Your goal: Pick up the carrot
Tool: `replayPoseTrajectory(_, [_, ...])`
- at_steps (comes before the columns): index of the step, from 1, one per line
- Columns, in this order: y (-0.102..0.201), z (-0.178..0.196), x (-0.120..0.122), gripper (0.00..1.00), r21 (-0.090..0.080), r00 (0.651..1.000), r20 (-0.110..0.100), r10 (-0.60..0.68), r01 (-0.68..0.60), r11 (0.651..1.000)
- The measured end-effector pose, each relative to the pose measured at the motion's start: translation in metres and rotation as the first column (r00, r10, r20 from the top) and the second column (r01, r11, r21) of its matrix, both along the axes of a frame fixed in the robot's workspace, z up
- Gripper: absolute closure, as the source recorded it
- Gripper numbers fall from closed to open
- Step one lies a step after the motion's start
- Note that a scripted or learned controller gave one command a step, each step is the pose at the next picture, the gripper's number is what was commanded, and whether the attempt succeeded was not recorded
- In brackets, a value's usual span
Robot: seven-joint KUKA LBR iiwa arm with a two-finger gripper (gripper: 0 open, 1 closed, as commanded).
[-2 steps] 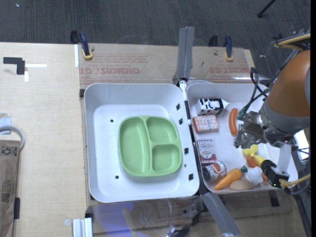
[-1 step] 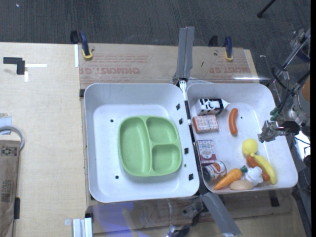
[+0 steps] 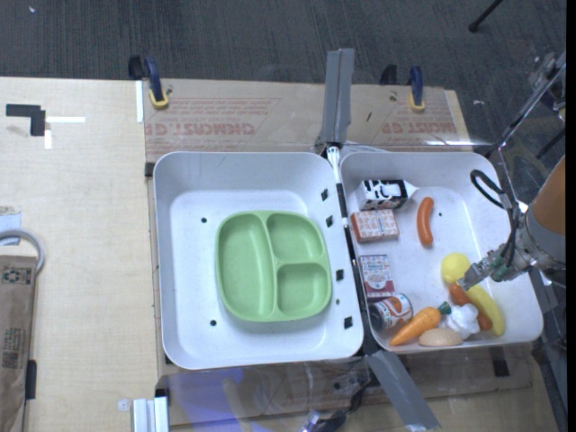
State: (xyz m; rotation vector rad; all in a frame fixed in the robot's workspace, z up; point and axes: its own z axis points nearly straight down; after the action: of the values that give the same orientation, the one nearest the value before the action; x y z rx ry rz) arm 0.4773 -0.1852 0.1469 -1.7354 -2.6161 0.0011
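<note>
The carrot (image 3: 415, 326), orange with a green top, lies slanted near the front wall of the right bin (image 3: 477, 164). It sits between a small can (image 3: 389, 310) on its left and a white garlic-like piece (image 3: 463, 320) on its right. My gripper (image 3: 474, 275) reaches in from the right and hangs low over a yellow lemon (image 3: 454, 265) and a banana (image 3: 487, 308). That puts it up and to the right of the carrot, apart from it. A small red-orange piece (image 3: 459, 293) shows just below the gripper tip.
The right bin also holds a red sausage (image 3: 425, 220), a black-and-white carton (image 3: 385, 191), two small boxes (image 3: 374, 226) (image 3: 375, 273) and a beige lump (image 3: 440, 337). A green divided plate (image 3: 273, 265) lies in the left bin (image 3: 180, 241). A black cable (image 3: 490, 187) loops near the arm.
</note>
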Motion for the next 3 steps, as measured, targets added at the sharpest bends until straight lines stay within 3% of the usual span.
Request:
replayPoseTrajectory(1, [0.104, 0.044, 0.005, 1.00, -0.001, 1.000, 0.002, 0.017, -0.017, 1.000])
replayPoseTrajectory(2, [0.031, 0.082, 0.001, 1.00, -0.002, 0.999, 0.003, 0.051, -0.051, 0.999])
replayPoseTrajectory(3, [0.003, 0.073, 0.001, 1.00, -0.001, 0.891, 0.002, 0.454, -0.454, 0.891])
